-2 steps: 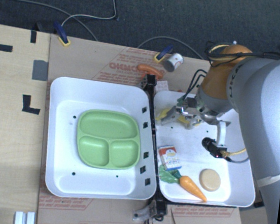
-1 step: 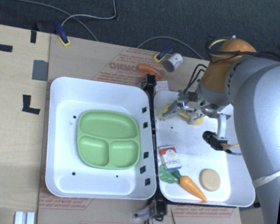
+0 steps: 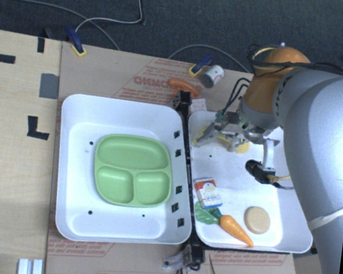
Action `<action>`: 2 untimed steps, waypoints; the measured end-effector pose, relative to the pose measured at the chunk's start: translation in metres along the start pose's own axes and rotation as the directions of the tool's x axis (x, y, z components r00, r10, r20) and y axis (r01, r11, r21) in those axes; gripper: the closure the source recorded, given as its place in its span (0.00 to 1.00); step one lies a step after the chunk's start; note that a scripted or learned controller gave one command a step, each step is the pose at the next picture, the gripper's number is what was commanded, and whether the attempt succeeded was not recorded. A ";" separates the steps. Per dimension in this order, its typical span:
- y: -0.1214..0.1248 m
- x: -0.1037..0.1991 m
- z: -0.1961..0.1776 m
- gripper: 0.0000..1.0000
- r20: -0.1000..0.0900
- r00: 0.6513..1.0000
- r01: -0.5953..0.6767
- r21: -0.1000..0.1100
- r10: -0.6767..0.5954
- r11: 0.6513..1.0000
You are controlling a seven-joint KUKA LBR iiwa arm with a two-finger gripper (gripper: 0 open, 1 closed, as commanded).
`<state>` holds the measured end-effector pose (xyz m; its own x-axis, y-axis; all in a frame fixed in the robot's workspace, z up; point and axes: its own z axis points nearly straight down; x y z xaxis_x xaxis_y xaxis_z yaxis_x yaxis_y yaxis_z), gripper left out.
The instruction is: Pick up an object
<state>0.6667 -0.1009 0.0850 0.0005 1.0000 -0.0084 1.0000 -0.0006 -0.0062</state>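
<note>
The pincer [image 3: 229,136] hangs low at the right bin's [image 3: 282,245] 12 o'clock end; whether it is open or closed I cannot tell. The carrot [image 3: 236,229] (orange, green top) lies at 6 o'clock, beside a round cookie [image 3: 257,219]. A green plate [image 3: 133,169] sits in the left bin [image 3: 75,152].

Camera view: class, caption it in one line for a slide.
Arm reaches into right bin by carrot; green tray in left bin.
</note>
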 end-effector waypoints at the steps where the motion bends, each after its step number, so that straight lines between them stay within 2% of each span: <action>1: 0.000 -0.001 0.000 0.00 -0.002 1.000 0.001 0.000 -0.001 1.000; 2: 0.001 0.003 -0.036 0.00 -0.007 1.000 0.002 -0.007 -0.002 1.000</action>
<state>0.6684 -0.0976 0.1210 -0.0012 1.0000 -0.0012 1.0000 0.0012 0.0003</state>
